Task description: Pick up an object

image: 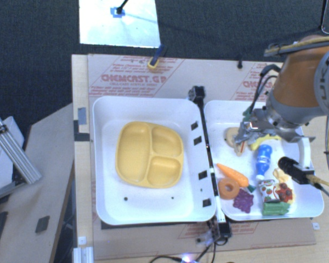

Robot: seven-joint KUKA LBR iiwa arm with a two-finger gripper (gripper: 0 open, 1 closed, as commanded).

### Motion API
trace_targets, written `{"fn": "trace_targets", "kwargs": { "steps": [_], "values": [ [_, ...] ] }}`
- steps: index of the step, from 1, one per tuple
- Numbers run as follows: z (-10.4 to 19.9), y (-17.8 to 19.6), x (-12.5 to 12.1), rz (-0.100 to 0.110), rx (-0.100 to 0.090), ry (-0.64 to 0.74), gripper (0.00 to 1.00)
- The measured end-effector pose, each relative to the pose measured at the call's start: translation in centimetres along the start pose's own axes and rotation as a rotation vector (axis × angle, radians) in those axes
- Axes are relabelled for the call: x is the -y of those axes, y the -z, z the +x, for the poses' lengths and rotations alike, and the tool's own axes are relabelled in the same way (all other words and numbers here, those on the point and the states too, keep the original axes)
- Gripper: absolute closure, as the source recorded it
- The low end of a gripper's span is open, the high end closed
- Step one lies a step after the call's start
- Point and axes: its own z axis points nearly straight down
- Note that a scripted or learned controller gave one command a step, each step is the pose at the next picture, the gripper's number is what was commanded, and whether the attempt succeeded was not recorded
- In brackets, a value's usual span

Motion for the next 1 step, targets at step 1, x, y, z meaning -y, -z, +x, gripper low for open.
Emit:
{"fn": "trace_targets", "kwargs": {
  "steps": [1],
  "values": [
    [-0.32,-0.40,-0.76,-0.001,0.000,0.000,1.00]
  ]
}}
